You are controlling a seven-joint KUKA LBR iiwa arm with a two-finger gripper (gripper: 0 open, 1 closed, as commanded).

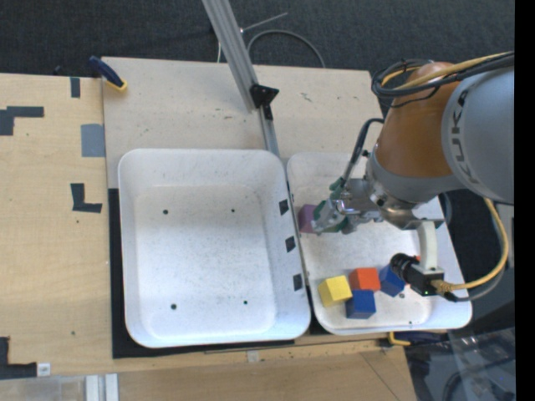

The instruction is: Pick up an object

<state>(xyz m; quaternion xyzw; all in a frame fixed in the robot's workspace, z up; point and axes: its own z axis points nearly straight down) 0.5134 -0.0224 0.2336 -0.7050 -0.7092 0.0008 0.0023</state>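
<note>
Fingertips of the gripper [328, 218] lost in a blur of metal and green; gap between them not readable. Purple object [307, 217] just left of the gripper, partly covered on its gripper side, shape unclear; touching the fingers or merely beside them, impossible to tell. Much of the right bin [418, 317] hidden beneath the arm [435, 140] above and right of the gripper. Arm itself cut off at the right edge. Blue block [392, 281] below and right of the gripper, partly behind a black fitting [410, 270].

Blocks [351, 291] lie in the right bin [313, 170], near its front.
</note>
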